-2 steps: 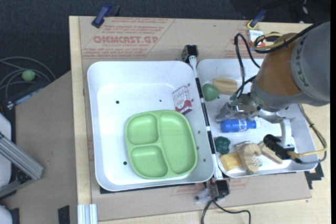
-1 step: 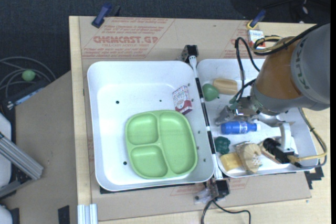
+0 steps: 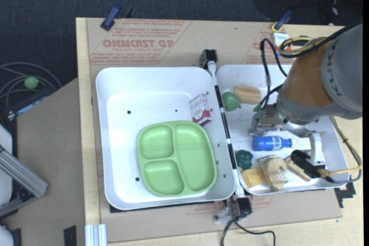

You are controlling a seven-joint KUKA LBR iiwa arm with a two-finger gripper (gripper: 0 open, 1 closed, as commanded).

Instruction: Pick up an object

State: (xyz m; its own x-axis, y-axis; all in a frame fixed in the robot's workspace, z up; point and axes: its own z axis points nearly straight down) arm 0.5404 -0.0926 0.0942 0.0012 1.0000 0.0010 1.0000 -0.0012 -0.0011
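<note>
Progress on the pick looks slight: as far as I can see from here, nothing has been lifted. The arm [image 3: 314, 80] reaches in over the right bin [image 3: 245, 73], and the gripper [image 3: 266, 122] sits low in it, just above the blue bottle [image 3: 272, 143], which lies on its side on the bin floor. Whether the jaws are open or shut I cannot tell, since the wrist hides them from this slant, and I see nothing held between them.

The bottle seems the likeliest target, being the nearest thing to the gripper, though that is my guess. Around it, all resting in the same bin, are a green round thing [image 3: 231, 101] and a tan block [image 3: 248, 94] towards the far wall, touching or nearly so. A small dark green piece [image 3: 244, 157], a yellow slab [image 3: 251, 178] and a crumpled brown lump [image 3: 275, 171] sit at the near end.

The left bin [image 3: 144, 95] on the table [image 3: 138, 43] holds a green divided plate [image 3: 176, 157] and a red-and-white packet [image 3: 199, 109] by the shared wall, well apart from the gripper.

So the approach appears made. What is left, I judge, is nearly the whole job: getting the jaws around one thing, closing firmly and raising it clear of the bin. The bottle is round and lies close to its neighbours, so it could roll or slip.
</note>
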